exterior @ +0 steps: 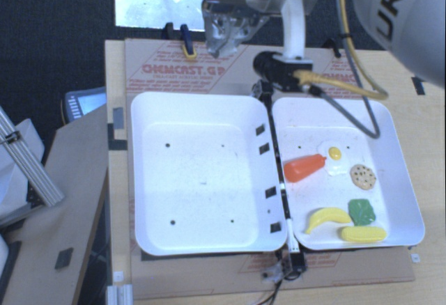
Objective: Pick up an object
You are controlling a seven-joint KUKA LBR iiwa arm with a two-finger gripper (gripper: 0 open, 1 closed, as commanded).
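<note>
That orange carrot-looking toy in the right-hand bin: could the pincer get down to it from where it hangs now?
Probably yes. The pincer hangs above the bench behind the bins, and the orange carrot lies uncovered near the right bin's inner wall. The fried egg touches its tip, and may get nudged.

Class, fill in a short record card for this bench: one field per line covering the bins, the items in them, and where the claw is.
left bin: no items seen inside
right bin: holds six toy foods
near divider: orange carrot
centre: fried egg, cookie to its right
front row: banana, green piece, yellow corn-like piece
claw: raised above the back edge of the bench, behind the left bin, apart from every item
claw contents: nothing seen in it
</note>
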